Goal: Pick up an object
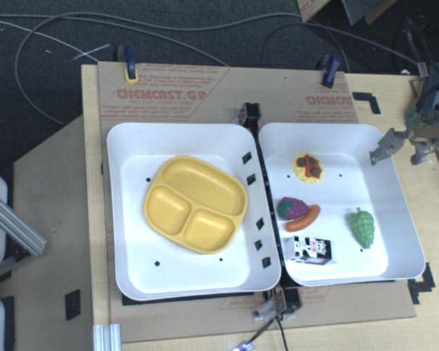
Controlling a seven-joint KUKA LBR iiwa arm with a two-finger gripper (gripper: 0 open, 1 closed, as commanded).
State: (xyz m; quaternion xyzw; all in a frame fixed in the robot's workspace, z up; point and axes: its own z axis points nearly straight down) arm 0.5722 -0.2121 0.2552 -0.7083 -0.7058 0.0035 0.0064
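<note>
Two shallow white bins sit side by side on a brown counter (95,196), viewed from above at a slant. Nearest the camera, in the right bin (402,218), a small black-and-white carton (311,249) lies flat by the front wall. Just behind it, a purple toy (293,209) touches an orange sausage-shaped toy (304,218); the pair lies close to the divider between the bins. A green, knobbly toy (363,227) rests well apart from them toward the bin's right wall. Farther back, a small round piece with yellow rim and red topping (308,167) lies on the bin floor, apart from the others.

The left bin (124,196) holds a yellow tray (196,204) with three compartments, lying flat and turned at an angle near the bin's middle.

At the far edge of the counter, a blue clamp (131,64) and a second clamp (331,69) grip the board. Cables (44,35) trail across the dark floor (205,6) beyond.

The pincer (396,146) hangs over the right bin's far right corner, its two grey fingers spread apart with nothing between them. It is well clear of every toy.
</note>
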